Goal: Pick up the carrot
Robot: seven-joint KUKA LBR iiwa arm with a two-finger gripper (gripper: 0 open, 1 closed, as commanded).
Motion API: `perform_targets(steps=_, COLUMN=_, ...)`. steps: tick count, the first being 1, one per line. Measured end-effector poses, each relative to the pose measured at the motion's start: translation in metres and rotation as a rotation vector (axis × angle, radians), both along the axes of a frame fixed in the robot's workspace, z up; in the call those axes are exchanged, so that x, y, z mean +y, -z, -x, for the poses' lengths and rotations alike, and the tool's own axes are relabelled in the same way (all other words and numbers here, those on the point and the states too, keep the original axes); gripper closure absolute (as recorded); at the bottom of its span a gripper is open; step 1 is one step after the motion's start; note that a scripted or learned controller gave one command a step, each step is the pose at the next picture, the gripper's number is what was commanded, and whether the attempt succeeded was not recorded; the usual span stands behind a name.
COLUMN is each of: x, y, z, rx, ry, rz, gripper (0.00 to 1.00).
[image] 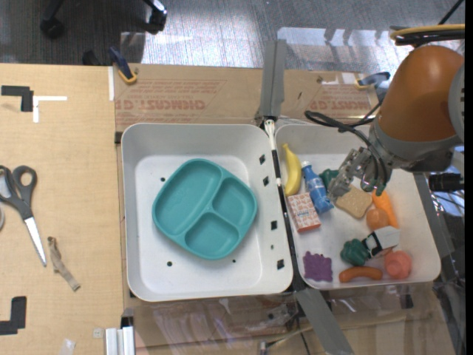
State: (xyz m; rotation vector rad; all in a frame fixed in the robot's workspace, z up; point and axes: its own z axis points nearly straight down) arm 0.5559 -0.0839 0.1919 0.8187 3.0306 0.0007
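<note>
Under and around the jaws spreads the bench (66, 198), bearing the left bin (130, 220) and the right bin (423, 220) side by side. From the right, the grey arm (421, 102) reaches in over the right bin, and its gripper (360, 174) hangs above the clutter at that bin's far middle. Whether the jaws are released or clenched cannot be told from this slant, and nothing is seen between them

Well to the left of the jaws, in the other bin, lies a teal divided plate (205, 209). Just left of them lie a banana (293, 170) and a blue bottle (315, 187). A slice of toast (355, 203) sits right beneath them, and a blunt orange piece (381, 213) just nearward on the right

I take the carrot (361, 274) to be the slim orange piece well nearward of the jaws, lying flat by the bin's near wall between purple grapes (318, 267) and a pink ball (399, 265). It looks like a light, stiff toy, probably smooth and inclined to roll. A grip across its thicker middle, jaws square to its length, seems safest. The green toy (354, 251) just behind it crowds that side
</note>
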Motion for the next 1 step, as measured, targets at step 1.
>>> perform_targets(steps=1, x=-0.0623, y=-0.1201, z=0.0079, rx=-0.001, ry=-0.172, rz=0.002, gripper=1.0)
